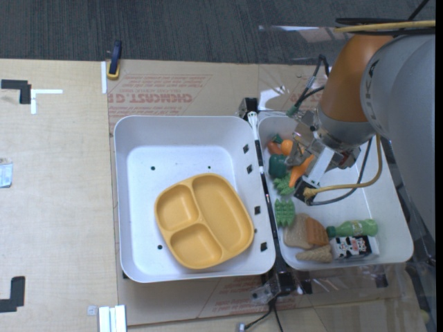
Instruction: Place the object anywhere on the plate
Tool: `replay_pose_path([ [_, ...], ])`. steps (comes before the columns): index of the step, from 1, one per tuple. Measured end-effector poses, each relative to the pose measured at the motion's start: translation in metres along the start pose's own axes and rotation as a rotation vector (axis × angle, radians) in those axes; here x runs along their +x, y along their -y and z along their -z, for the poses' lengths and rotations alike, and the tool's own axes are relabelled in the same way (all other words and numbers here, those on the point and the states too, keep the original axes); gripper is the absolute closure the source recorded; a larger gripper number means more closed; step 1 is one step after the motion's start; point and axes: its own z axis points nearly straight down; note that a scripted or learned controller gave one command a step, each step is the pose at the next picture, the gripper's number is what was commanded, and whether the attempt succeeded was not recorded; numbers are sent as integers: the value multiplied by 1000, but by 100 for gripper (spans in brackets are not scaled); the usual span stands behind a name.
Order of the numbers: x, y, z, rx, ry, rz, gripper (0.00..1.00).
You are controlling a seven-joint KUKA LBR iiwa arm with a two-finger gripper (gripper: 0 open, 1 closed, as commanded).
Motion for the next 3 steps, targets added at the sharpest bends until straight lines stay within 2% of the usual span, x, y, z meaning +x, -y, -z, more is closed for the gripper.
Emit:
replay_pose_path([
  [1, 0, 0, 0, -1, 0, -1, 0],
  [2, -1, -1, 8, 1, 3, 5, 100],
  [3, 32, 66, -9, -2, 1, 144, 100],
])
